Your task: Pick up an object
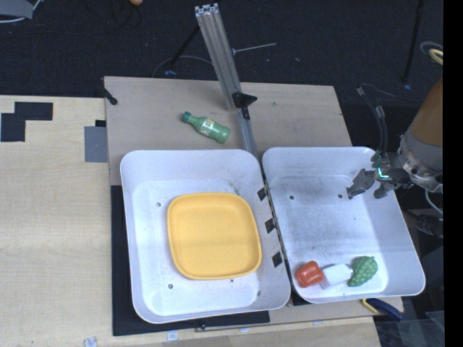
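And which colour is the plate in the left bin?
Yellow. The plate shows best in the camera view.

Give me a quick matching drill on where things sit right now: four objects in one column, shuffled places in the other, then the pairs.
Things:
1. yellow plate
2. green bottle
3. red pepper
4. gripper

Places:
A. on the bench behind the bins, lying down
B. near front edge of the right bin, beside a white block
C. over the right bin's far right part
D. flat in the left bin

Pairs: 1-D, 2-A, 3-B, 4-C
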Controlling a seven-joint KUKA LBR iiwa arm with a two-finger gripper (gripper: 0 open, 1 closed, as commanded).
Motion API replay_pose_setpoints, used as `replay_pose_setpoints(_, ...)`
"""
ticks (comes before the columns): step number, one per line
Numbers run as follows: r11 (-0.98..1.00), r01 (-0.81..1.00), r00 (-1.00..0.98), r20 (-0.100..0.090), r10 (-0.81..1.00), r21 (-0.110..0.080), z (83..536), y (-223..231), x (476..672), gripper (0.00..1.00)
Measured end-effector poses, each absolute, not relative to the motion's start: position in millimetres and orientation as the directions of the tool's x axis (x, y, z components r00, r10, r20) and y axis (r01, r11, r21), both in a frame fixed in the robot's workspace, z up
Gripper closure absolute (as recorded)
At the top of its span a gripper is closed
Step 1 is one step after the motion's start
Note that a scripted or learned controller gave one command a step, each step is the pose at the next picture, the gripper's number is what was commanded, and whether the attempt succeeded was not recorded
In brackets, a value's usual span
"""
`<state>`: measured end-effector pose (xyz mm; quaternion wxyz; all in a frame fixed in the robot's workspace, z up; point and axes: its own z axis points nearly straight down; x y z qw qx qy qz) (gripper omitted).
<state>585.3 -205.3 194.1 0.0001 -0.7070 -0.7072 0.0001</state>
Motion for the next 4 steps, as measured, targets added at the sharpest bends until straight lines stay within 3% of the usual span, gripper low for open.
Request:
replay_pose_setpoints(1,0.000,1.000,0.000,0.000,1.000,0.000,194,-205,585.3,0.00)
replay_pose_setpoints(3,0.002,1.000,-0.002,0.001,1.000,-0.005,96,-209,587.2,0.00)
replay_pose_setpoints(4,0.000,1.000,0.000,0.000,1.000,0.000,109,-210,588.1,1.00)
